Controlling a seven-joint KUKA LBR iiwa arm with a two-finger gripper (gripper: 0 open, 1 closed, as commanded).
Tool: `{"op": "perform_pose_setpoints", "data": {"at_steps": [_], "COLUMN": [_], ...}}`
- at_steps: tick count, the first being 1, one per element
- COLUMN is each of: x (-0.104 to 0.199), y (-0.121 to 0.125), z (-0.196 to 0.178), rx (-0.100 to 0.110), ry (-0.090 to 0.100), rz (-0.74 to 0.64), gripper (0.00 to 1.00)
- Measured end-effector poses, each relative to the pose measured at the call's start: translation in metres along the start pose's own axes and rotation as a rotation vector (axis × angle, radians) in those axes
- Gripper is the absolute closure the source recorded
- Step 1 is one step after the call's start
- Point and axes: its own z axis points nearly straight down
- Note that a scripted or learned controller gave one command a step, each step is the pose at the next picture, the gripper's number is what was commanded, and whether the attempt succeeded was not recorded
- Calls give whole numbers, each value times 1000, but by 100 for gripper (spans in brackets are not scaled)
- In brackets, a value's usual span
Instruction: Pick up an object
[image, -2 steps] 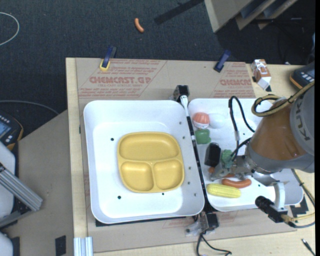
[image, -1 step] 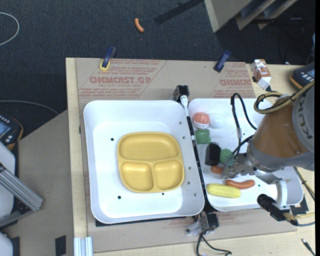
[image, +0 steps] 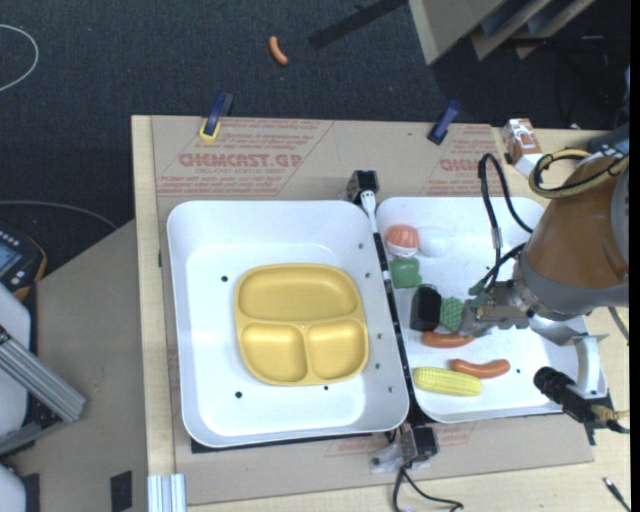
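The gripper (image: 482, 312) is low in the right bin, its dark tip pressed in among the toys there, and whether it is spread or closed I cannot tell; nothing can be seen clamped in it. Starting from the left of the bench, the left bin (image: 200, 300) holds a yellow divided plate (image: 300, 322) with one long compartment at the back and two smaller ones in front, lying flat near the bin's middle. A black divider strip (image: 385, 290) runs between the two bins. Just past it, in the right bin (image: 450, 225), an orange-and-white toy (image: 403, 237) sits near the back left, with a small green block (image: 405, 272) touching it on the near side. Nearer still lies a black block (image: 426, 308), and beside it a green dotted toy (image: 453, 314) right at the gripper's tip. A red sausage (image: 447, 339) lies just in front of those two, under the gripper. Toward the front wall a yellow corn cob (image: 446, 381) lies flat, with a second sausage (image: 481, 368) touching its right end. The grey arm (image: 575, 255) with its orange band covers the bin's right side, black cables (image: 492, 215) looping over it.
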Motion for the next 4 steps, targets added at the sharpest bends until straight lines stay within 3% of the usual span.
{"op": "perform_pose_setpoints", "data": {"at_steps": [1, 2, 4], "x": [-4, -4, 52], "y": [-3, -2, 89], "z": [-62, -68, -70], "rx": [-2, 3, 0], "ry": [0, 1, 1], "rz": [0, 0, -3], "gripper": [100, 100, 100]}}
